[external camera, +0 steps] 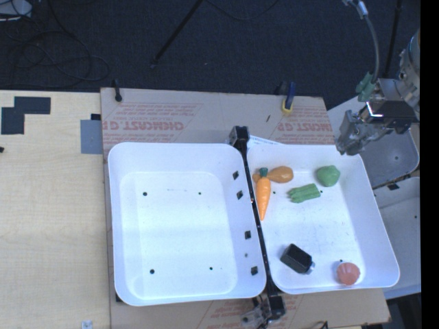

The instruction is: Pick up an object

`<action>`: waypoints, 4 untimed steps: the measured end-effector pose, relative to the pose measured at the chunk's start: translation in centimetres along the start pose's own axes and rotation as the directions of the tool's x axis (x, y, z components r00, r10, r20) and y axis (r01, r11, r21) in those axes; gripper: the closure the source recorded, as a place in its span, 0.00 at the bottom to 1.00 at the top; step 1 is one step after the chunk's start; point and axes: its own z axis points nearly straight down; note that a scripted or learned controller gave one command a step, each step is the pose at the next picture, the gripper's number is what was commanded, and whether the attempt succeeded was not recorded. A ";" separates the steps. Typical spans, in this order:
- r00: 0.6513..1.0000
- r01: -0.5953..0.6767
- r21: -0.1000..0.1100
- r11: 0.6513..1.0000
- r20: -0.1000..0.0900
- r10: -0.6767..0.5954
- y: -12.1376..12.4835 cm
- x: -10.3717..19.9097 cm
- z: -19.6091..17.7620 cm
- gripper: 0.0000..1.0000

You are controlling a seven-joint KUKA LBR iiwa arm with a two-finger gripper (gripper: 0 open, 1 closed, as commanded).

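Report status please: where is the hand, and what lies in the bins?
Hand over right bin's far right corner, nothing between its fingers. Carrot, green pieces, black block, red ball lie untouched. Path clear.

Floor: dark carpet (226,40) strewn with black cables (62,53)
Bench: pale wood (48,211) under printed cardboard (171,118)

High, slanted view over bins (384,232)

The arm (411,67) runs off the right edge. The claw (351,141) is too small and dark to read. The clamp (264,312) below the bins is cut off.
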 end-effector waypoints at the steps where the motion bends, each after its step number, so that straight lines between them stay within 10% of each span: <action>1: 1.000 -0.005 0.013 1.000 0.001 0.005 0.1 6.9 -2.2 1.00; 3: 1.000 -0.006 0.017 1.000 0.002 0.006 0.2 22.2 -1.9 1.00; 4: 1.000 -0.009 0.017 1.000 0.004 0.009 4.2 24.7 0.4 1.00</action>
